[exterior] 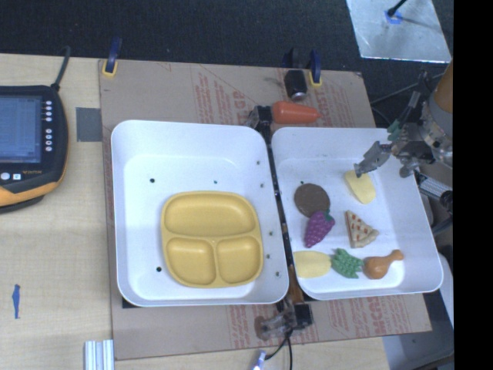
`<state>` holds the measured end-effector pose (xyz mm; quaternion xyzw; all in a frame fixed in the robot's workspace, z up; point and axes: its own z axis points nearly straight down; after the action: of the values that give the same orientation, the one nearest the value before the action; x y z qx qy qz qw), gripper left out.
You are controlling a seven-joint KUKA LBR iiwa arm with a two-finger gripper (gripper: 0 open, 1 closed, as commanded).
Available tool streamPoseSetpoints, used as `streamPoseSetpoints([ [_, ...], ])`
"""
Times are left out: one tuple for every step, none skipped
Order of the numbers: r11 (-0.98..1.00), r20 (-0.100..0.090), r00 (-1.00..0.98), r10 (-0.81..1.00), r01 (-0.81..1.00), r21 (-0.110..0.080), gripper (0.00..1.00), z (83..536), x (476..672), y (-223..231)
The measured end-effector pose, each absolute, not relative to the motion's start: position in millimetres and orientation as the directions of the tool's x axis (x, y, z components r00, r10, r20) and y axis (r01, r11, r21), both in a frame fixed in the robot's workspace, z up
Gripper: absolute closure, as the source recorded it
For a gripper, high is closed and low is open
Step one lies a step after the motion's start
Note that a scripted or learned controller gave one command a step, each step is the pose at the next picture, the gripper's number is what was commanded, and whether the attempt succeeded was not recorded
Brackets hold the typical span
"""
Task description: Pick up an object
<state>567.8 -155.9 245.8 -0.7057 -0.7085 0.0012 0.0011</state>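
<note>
Tool (pixel 368 165) hovering just above pale yellow wedge (pixel 360 187), right bin (pixel 412 206); wedge lying flat, glossy; finger state: cannot tell.

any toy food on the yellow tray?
No, the yellow tray sits bare in the left bin; the toy food lies in the right bin.

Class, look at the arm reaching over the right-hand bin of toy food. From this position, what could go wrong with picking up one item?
1. The gripper hangs just above the pale yellow piece, near its upper edge; closing off-centre may flick it away.
2. The grapes, brown disc and pie slice lie close together, so a grasp there may catch two.
3. The drumstick sits near the bin wall, leaving little finger room.
</note>
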Motion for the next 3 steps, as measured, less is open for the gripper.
streamPoseSetpoints([
  [0.006, 0.000, -0.006, 1.000, 1.000, -0.006, 0.00, 126.1, 605.2, -93.7],
  [0.005, -0.001, -0.005, 1.000, 1.000, -0.004, 0.00, 91.4, 583.9, -93.7],
  [0.007, -0.002, -0.007, 1.000, 1.000, -0.005, 1.00, 102.0, 584.2, -94.7],
])
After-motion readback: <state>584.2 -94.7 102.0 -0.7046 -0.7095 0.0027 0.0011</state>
